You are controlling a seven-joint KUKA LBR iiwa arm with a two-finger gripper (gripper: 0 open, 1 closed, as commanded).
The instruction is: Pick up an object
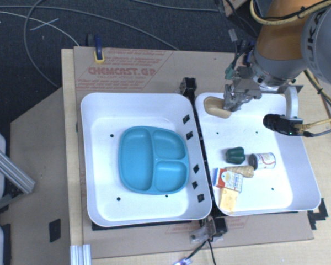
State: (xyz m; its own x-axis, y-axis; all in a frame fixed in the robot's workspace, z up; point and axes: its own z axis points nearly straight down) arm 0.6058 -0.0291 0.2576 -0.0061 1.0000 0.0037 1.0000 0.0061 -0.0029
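Tan and soft-looking, the bread piece [215, 107] lies in the far left corner of the right bin [298, 200], and your end effector [233, 105] is right at its right end, touching it or just above it; you cannot tell which, and you cannot tell how wide it is open or if it has hold of anything. The bread piece lies long from left to right, so most of it sticks out to the left of the end effector, toward the wall between the two bins.
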